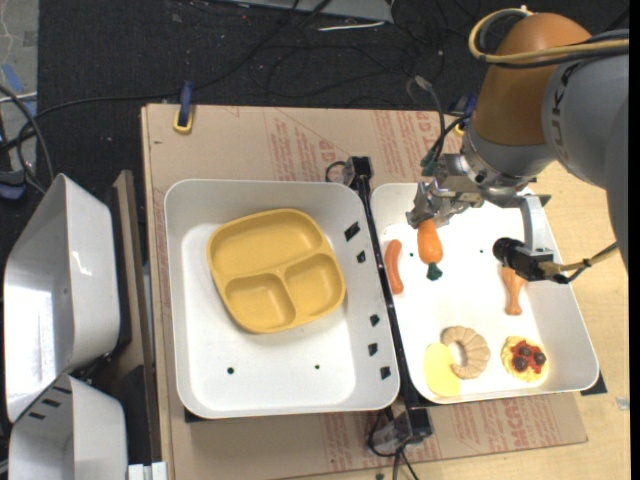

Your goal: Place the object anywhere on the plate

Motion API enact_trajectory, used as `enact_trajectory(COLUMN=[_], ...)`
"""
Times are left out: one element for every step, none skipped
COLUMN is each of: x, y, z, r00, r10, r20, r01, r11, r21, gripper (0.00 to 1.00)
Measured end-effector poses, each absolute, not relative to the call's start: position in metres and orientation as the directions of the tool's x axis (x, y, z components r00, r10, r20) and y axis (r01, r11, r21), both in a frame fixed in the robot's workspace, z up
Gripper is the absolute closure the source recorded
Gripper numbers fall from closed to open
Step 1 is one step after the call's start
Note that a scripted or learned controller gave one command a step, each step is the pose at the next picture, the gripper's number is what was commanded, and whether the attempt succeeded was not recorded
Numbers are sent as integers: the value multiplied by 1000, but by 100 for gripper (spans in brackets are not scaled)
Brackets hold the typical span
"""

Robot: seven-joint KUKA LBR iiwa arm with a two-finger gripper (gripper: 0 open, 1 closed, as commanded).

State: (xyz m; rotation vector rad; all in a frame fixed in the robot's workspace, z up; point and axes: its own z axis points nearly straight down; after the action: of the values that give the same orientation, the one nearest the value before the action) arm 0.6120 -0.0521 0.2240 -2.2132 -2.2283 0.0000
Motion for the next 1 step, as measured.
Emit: enact_trajectory(x=[604], y=[-2], z=[234], r00=[-8], r10=[1000], r20=[2], r01=[1000], r11=[8], r21=[0], gripper=[100])
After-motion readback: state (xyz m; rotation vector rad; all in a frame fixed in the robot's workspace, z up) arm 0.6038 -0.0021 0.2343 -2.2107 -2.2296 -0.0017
